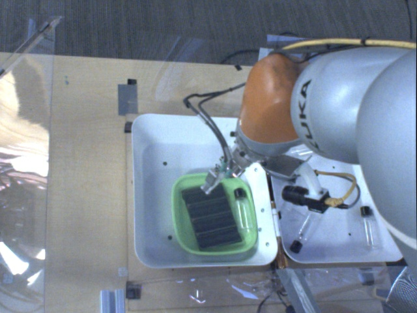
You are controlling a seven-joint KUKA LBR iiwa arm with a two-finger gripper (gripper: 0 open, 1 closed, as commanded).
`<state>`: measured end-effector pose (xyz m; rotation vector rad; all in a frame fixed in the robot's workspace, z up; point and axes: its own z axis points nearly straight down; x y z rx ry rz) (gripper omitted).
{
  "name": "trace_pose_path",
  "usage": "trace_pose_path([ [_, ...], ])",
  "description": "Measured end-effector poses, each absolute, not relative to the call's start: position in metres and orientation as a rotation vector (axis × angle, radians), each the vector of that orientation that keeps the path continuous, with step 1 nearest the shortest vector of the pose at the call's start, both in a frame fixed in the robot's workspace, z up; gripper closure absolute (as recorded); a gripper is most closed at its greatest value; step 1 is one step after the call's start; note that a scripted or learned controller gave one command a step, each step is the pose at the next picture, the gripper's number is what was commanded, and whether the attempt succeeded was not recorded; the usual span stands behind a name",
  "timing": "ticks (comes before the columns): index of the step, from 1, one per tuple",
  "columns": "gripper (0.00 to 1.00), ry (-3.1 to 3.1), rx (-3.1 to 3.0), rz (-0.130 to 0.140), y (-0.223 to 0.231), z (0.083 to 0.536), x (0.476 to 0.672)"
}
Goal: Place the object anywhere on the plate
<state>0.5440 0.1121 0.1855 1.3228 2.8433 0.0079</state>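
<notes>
arm: grey KUKA arm (339,103) over left white bin (146,175) | object: dark ribbed rectangular block (210,218) lies on green round plate (179,207), near bin's front-right corner | gripper (215,178): at block's rear end; grip state, cannot tell | risk: lifting away could drag block off plate if it clings

A green plate (182,223) sits in the left white bin (153,175), with a dark ribbed block (210,219) lying on it. The gripper (215,178) hangs at the block's upper end. The right bin (384,253) holds small dark bits.
</notes>
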Motion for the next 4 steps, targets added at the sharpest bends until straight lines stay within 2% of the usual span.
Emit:
trace_pose_path([
  [1, 0.00, 2.935, 1.094, 0.007, 0.053, 0.216, 0.555],
  [2, 0.00, 2.934, 1.097, 0.006, 0.009, 0.217, 0.615],
  [3, 1.00, 2.928, 1.084, 0.011, 0.011, 0.230, 0.618],
  [4, 1.00, 3.045, 0.722, 0.006, 0.031, 0.283, 0.656],
])
